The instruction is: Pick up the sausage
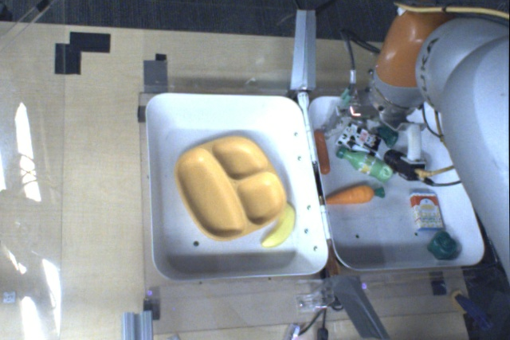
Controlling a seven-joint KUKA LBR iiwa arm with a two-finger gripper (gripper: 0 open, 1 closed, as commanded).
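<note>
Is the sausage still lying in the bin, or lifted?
Lying in the bin. The sausage rests flat along the left wall of the right bin, above the carrot; the gripper sits apart from it.

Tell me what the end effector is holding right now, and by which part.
Cannot be told: the end effector sits over the right bin's far end, apart from the sausage by the divider.

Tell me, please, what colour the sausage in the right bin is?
Reddish-brown, seen in the camera view: the sausage lies along the right bin's left wall.
</note>
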